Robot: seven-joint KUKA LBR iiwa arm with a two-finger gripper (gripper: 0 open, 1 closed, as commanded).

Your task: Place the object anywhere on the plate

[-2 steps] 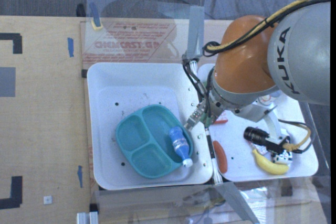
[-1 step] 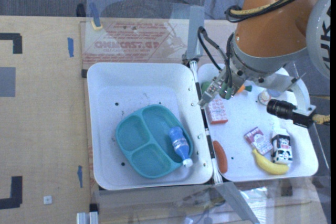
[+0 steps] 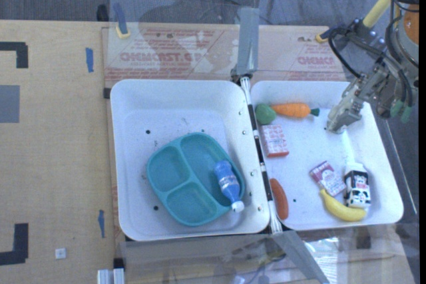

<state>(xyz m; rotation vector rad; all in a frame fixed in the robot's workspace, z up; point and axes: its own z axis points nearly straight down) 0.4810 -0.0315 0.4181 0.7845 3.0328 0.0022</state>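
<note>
Camera view, gripper (image 3: pixel 341 122) over right bin's (image 3: pixel 386 143) bare far side, jaw state unclear, blue bottle (image 3: pixel 227 184) lying on teal plate (image 3: pixel 174 177) in left bin (image 3: pixel 133 116), banana (image 3: pixel 342 205) near right bin's front rim.

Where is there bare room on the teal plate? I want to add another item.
The teal three-compartment plate in the left white bin has its left compartment and lower compartment bare. The blue plastic bottle crowds the right compartment's lower end; above the bottle, that compartment is free.
</note>
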